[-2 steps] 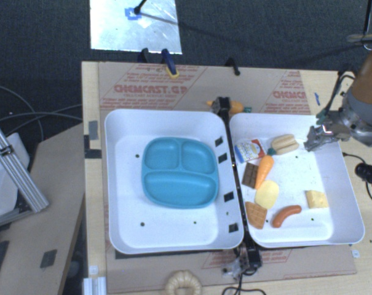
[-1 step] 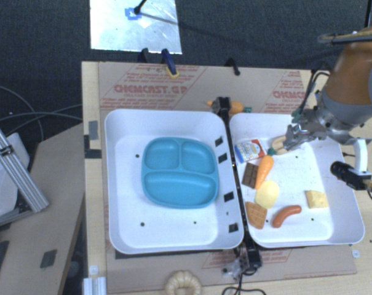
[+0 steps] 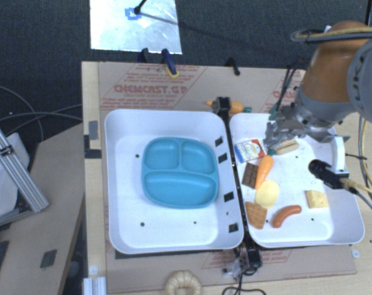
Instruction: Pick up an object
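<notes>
In the right bin (image 3: pixel 342 226), seven small food pieces, counted one by one: one white packet with a red label (image 3: pixel 248 149) near the divider, one pale tan stick (image 3: pixel 286 147) just beside the gripper (image 3: pixel 277 139), one orange carrot (image 3: pixel 264 171) lying tilted, one dark brown chocolate piece (image 3: pixel 249 176) touching the carrot's left side, one pale yellow rounded piece (image 3: pixel 267 195) below the carrot, one brown waffle-textured square (image 3: pixel 256 214) at the lower left, one reddish sausage (image 3: pixel 286 215) to its right, and one yellow cheese wedge (image 3: pixel 316 199) well apart toward the right wall. That makes eight with the wedge. In the left bin (image 3: pixel 121 226), one blue divided plate (image 3: pixel 179 171) with three compartments, sitting roughly in the middle. Above the right bin's upper part, one grey arm with its orange band, gripper lowered close to the tan stick; cannot tell whether spread or pressed together, nor whether anything sits between. On the bench (image 3: pixel 149 85), two white bins side by side.
</notes>
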`<state>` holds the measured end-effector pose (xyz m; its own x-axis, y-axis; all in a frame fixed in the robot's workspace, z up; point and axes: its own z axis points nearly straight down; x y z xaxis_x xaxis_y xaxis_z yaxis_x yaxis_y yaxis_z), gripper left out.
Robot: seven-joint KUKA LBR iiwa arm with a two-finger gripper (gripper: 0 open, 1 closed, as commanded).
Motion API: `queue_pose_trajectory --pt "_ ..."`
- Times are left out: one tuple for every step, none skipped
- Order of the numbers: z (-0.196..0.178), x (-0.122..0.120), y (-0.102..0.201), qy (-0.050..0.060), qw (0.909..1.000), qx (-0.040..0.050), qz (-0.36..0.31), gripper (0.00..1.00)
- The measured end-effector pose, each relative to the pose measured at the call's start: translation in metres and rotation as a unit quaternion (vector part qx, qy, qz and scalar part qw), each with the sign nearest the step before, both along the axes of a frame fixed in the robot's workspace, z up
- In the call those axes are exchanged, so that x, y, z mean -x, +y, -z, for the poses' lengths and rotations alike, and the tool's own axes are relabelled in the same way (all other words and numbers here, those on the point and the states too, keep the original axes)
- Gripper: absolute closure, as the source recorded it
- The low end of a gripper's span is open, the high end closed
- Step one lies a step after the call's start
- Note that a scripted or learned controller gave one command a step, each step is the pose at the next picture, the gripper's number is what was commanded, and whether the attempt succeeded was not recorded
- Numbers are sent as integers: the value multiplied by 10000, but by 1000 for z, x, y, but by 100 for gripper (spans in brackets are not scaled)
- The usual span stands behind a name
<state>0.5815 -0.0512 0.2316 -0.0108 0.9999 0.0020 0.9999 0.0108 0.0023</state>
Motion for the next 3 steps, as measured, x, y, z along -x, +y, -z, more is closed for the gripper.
queue_pose_trajectory --pt "13 0 48 9 10000 1 5 100" --pt "7 -7 87 4 10000 4 11 100" --pt "9 -3 77 10 10000 13 50 100"
